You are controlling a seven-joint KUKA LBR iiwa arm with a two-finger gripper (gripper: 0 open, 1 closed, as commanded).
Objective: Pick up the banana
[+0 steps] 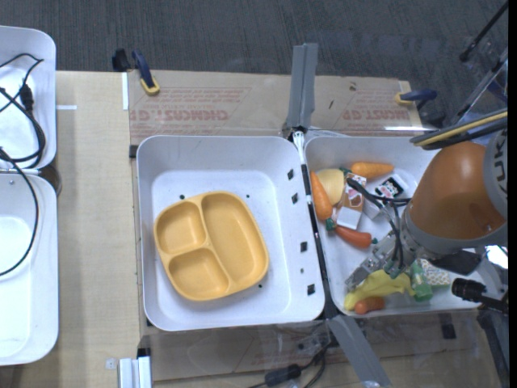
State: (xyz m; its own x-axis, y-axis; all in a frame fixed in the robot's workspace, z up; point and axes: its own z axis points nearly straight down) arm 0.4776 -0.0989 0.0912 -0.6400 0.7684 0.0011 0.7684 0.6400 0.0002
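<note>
Camera view: you've got the two white bins side by side on the bench. The left bin (153,217) holds a yellow divided plate (212,245), three compartments, sitting flat and a bit left of the bin's centre.

The right bin (323,148) is where the clutter is. The banana (380,285) lies near that bin's front edge, yellow, partly tucked under the gripper hardware. A small red-orange piece (369,305) sits touching it at the front. Something green (421,288) is just beside its right end.

The arm (456,196) comes in from the right, orange band big in frame, and covers the right part of that bin. The gripper (373,267) is down in the bin, directly above and apparently touching the banana's upper side. The fingers look slightly apart, tips at the banana, with nothing clearly clamped between them. I wouldn't call it a hold from this angle.

Rest of the right bin, for your reference: an orange carrot (321,197) along the left wall, a pale yellow round fruit (331,179) beside it, a second carrot (353,235) near the middle, another orange item (371,169) at the back, and a small white carton (350,213) between them.
</note>
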